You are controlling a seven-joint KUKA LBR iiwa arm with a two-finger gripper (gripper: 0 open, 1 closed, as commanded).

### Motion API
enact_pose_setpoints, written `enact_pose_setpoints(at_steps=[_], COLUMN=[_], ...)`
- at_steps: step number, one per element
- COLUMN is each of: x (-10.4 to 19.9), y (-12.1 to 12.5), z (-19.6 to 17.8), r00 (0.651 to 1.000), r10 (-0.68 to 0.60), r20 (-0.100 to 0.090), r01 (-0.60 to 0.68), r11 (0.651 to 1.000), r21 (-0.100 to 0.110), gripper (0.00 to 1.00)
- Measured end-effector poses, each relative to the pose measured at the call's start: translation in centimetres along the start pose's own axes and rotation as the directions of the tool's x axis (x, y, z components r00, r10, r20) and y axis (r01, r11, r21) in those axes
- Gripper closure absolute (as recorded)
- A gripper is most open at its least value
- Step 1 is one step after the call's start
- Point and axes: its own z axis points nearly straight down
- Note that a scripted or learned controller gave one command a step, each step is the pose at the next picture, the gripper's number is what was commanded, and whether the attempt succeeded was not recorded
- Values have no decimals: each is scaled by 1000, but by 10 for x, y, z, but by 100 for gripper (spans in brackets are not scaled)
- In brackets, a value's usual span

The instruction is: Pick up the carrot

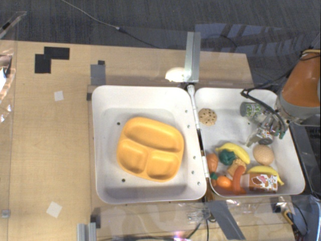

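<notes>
The carrot (212,162) is a small orange piece lying at the left edge of the right bin (228,100), close to the wall between the two bins. A green item (226,157) and a yellow banana (237,150) lie just to its right. My gripper (262,134) hangs over the right-centre of the same bin, well to the right of the carrot and a little further back, just above a tan round piece (264,155). Nothing shows between its fingers.
A cookie (207,116) lies at the back left of the right bin. At its front lie a round orange piece (224,183), a sausage (237,175), a second banana (264,170) and a juice box (262,183). The left bin (105,134) holds a yellow divided plate (150,148).
</notes>
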Motion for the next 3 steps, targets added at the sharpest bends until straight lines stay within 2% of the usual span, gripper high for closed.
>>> enact_pose_setpoints(at_steps=[1,2,3], x=[-2,44,-19], y=[2,-25,12], z=[-13,-108,-104], r00=[1000,979,920], r10=[-6,205,392], r20=[10,0,-5], r01=[6,-205,-392], r11=[1000,979,920], r21=[-2,1,4], gripper=[100,100,100])
